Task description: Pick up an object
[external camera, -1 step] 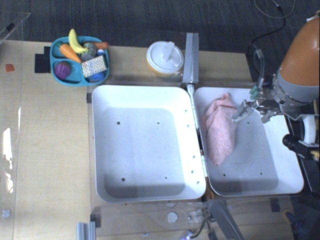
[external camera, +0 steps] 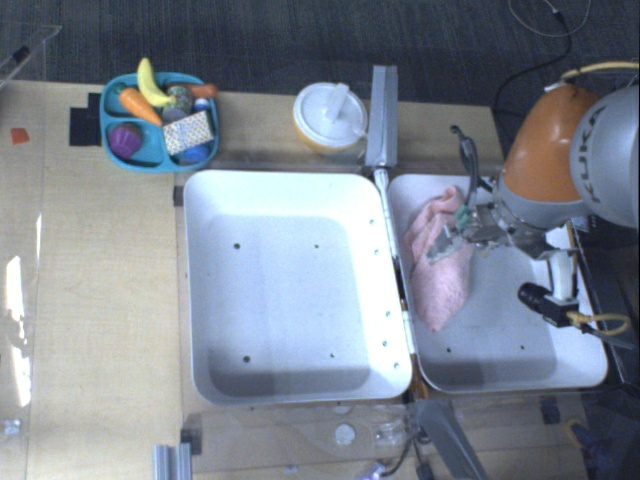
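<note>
A crumpled pink cloth lies along the left side of the right bin. My gripper reaches in from the right and sits low over the cloth's upper right part, its fingers pressing into the fabric. Folds of the cloth bunch up around the fingertips. The orange-banded wrist sits just right of it, above the bin's upper right corner.
The left bin sits beside the right one, split by a raised divider rail. Beyond the bins stand a blue tray of toy food and a white lidded cup. A post rises behind the divider.
</note>
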Robot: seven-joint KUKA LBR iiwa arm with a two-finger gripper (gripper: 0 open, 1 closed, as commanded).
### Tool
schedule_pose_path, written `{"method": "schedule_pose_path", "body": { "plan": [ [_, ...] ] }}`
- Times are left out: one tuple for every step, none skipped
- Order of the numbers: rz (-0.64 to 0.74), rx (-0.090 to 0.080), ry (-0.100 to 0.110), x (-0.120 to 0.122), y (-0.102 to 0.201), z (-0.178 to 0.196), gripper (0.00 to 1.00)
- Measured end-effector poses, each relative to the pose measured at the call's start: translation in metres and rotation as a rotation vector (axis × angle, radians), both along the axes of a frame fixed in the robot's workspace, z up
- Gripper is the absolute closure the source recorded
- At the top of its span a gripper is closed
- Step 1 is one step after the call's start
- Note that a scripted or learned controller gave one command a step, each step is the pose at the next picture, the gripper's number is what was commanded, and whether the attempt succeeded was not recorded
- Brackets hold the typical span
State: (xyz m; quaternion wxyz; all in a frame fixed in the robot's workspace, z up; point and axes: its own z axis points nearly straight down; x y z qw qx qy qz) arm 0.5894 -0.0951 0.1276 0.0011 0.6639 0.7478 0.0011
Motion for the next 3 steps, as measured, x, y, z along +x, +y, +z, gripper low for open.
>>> {"method": "schedule_pose_path", "body": {
  "plan": [
    [-0.109, 0.000, -0.003, -0.009, -0.010, 0.015, 0.00],
    [0.063, -0.001, -0.010, 0.042, 0.007, -0.037, 0.00],
    [0.063, -0.001, -0.010, 0.042, 0.007, -0.037, 0.00]
  ]
}}
